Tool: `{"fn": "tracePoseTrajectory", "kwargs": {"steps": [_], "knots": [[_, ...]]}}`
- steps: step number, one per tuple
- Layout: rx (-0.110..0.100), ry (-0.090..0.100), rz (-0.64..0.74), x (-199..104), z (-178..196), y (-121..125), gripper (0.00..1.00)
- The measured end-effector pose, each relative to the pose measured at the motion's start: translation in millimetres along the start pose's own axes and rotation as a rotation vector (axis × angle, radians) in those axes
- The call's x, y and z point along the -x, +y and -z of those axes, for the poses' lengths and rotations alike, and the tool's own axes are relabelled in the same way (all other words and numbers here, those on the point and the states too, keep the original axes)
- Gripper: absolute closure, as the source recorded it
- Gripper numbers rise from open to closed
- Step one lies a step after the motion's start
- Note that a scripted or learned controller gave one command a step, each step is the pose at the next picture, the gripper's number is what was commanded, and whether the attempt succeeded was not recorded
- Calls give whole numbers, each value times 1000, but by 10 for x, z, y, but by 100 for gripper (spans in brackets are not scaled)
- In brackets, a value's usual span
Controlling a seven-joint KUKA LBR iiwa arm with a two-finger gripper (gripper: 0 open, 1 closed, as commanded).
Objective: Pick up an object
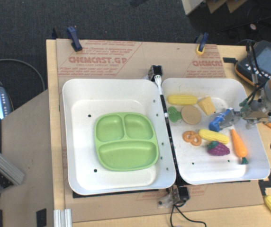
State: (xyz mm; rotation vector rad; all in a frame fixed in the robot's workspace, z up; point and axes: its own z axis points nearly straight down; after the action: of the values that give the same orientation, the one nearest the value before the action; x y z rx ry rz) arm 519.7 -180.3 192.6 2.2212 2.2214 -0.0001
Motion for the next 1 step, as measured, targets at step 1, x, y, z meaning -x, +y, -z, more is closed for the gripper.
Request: {"fn": "tracePoseTrajectory", "kwargs": {"steps": [1], "knots": [[21, -8, 3, 129, 1475, 411, 0]]}}
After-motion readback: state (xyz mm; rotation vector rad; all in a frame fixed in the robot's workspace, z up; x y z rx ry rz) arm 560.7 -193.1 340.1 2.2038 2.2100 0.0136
